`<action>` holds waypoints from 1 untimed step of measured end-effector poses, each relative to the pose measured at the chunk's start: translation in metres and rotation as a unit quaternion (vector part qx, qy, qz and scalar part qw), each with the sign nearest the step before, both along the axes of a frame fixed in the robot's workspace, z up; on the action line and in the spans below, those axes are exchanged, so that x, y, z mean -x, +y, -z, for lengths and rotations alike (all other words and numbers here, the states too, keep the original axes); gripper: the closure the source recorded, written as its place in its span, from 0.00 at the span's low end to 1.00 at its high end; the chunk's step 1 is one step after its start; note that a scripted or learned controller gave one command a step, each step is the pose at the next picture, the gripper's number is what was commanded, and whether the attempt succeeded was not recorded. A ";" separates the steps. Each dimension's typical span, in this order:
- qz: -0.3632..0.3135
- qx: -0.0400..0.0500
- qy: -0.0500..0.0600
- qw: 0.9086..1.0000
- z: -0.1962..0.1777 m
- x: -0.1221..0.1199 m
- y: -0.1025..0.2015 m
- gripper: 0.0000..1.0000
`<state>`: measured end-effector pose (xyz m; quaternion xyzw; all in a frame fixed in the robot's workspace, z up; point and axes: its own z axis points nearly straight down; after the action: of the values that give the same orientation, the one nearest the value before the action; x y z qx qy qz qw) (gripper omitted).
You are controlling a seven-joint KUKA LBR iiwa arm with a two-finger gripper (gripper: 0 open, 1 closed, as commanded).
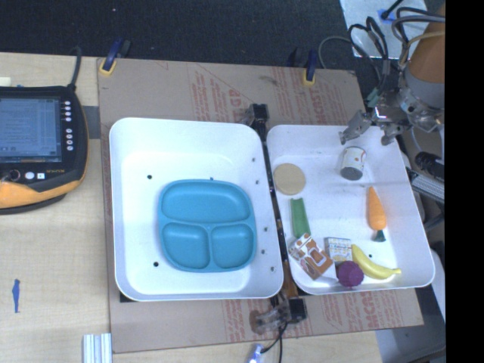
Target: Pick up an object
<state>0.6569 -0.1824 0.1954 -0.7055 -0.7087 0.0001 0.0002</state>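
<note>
the desk is pale wood under a brown cardboard sheet, with dark carpet beyond its far edge. 2 white bins sit side by side: the left bin holds a blue divided plate. the right bin holds a small grey cup, lying just near of the hand at the far right; whether its fingers are apart or together, i cannot tell.

The KUKA arm: a grey body with an orange band above the wrist, dark looping cables trailing beside it, and a metallic, somewhat blurred gripper of grey linkages.
</note>
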 end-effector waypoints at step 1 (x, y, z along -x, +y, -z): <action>0.002 0.000 0.001 1.000 -0.042 0.059 0.001 0.00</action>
<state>0.5984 -0.1813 0.2374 -0.7067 -0.7075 0.0008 0.0011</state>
